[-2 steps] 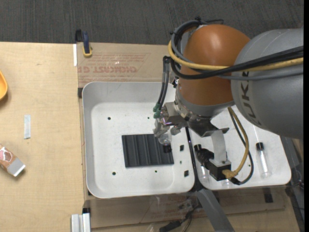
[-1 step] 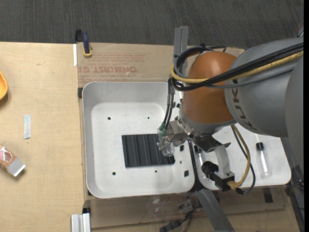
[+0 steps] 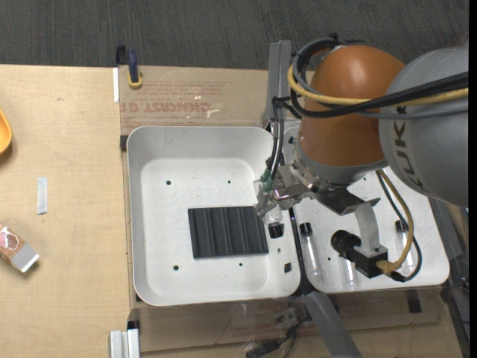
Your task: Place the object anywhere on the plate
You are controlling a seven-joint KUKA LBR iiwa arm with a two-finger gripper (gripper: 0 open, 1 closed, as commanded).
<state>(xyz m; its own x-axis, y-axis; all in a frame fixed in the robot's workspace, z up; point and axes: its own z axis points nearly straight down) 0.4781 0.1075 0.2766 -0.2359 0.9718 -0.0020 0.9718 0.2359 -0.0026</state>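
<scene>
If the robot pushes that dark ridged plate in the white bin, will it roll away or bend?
Probably neither. The dark ridged plate lies flat on the left bin's floor, so it would likely slide rather than roll or tip. Its straight edges and even ridges suggest something stiff, not floppy. The bin floor looks smooth, so it may skid easily.

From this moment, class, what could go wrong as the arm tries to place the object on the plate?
1. The end effector hangs at the right edge of the dark ridged plate, so a release might land off it.
2. It is close to the rim of the left bin, which it could strike.
3. The orange band hides much of the wrist, so a failed grasp could go unnoticed.
</scene>
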